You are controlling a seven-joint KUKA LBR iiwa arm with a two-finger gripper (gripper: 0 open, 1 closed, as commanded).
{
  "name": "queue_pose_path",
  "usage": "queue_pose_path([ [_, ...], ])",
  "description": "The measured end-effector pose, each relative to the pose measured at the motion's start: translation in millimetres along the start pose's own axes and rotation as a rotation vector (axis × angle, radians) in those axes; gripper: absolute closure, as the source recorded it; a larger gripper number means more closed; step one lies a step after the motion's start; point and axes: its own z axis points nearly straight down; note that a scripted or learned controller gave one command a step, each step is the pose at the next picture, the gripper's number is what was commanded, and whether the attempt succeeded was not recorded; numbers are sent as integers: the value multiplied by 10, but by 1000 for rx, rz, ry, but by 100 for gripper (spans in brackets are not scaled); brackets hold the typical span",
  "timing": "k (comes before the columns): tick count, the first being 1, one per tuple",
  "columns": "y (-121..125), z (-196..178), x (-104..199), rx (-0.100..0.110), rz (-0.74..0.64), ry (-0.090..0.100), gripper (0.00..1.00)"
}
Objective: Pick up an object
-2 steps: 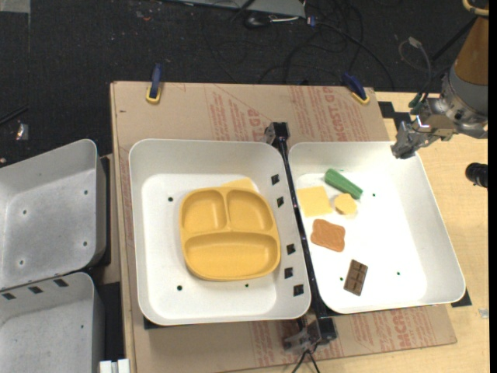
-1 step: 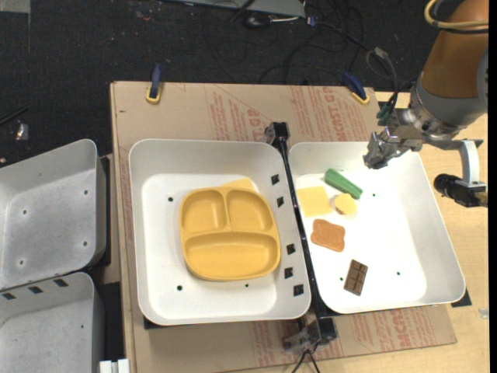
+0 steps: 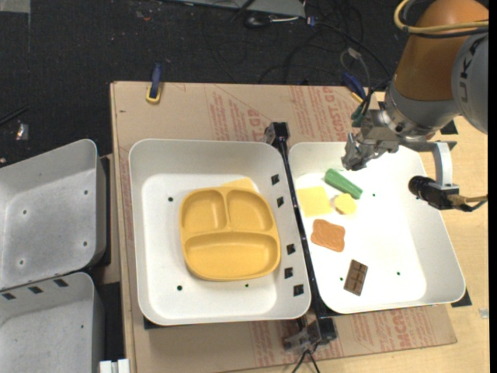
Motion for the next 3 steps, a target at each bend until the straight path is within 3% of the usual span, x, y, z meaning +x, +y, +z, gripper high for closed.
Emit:
queue_pose_path([
  [1, 88, 63, 500, 0, -1, 1, 100],
  [3, -62, 138, 1518, -1, -2, 1, 100],
])
